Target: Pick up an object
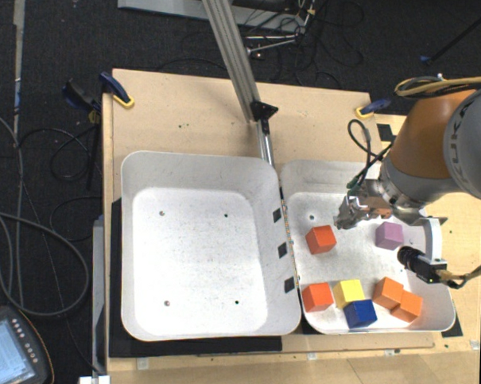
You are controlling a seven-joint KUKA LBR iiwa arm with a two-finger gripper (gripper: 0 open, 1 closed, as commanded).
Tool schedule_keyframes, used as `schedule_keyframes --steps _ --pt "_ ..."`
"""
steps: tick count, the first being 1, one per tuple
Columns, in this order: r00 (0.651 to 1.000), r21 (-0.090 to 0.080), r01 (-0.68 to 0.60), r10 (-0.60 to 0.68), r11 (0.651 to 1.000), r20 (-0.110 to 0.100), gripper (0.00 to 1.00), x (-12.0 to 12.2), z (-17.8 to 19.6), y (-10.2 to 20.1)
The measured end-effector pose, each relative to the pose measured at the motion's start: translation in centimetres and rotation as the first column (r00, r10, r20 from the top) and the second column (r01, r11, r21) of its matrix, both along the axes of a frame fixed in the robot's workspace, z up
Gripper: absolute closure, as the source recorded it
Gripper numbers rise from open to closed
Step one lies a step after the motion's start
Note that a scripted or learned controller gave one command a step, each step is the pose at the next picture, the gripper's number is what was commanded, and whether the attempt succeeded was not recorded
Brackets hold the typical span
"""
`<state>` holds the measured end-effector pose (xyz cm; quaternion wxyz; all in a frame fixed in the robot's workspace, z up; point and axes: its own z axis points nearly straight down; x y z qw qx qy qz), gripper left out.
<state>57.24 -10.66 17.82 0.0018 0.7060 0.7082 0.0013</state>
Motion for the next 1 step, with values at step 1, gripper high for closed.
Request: schedule_keyframes --steps 1 --pt "1.0 -0.001 -0.001 0.001 1.0 0.003 1.0 0.19 5.34 0.0"
